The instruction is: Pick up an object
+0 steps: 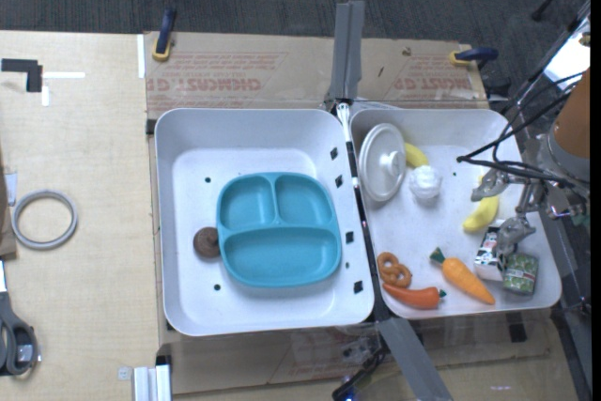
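The carrot (467, 280) lies in the right bin (441, 141), long axis running from ten to four o'clock, leafy end at ten. The claw (512, 239) hangs at its two o'clock; I cannot tell its grip state.

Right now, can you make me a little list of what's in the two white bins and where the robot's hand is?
left bin: blue divided plate; brown round thing touching the plate's left edge
right bin: silver lid against the left wall; white blob; banana; pretzel; red pepper; carrot; green packet
gripper: low in the right bin, above the green packet, nothing seen between its fingers
bench: grey ring lying left of the bins
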Action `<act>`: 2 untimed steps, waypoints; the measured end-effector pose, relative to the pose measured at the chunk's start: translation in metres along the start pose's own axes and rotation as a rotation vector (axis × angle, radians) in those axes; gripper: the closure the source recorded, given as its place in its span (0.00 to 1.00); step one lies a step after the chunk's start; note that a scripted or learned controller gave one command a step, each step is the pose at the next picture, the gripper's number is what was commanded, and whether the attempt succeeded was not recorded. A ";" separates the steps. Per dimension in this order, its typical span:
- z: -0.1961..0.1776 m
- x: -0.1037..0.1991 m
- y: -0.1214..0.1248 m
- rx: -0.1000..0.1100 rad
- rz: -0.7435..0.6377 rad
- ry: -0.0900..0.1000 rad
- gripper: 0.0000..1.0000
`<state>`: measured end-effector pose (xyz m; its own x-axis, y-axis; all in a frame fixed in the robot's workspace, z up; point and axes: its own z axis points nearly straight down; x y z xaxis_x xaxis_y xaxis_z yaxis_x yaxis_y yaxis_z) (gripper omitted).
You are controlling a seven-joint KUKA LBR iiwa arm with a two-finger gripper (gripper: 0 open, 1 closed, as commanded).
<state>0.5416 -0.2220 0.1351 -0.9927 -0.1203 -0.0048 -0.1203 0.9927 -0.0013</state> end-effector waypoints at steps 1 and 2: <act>0.026 0.034 0.001 0.016 0.026 -0.029 0.00; 0.042 -0.045 0.083 -0.002 -0.014 -0.001 0.00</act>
<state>0.5770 -0.1344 0.0929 -0.9909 -0.1341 -0.0055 -0.1341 0.9910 0.0002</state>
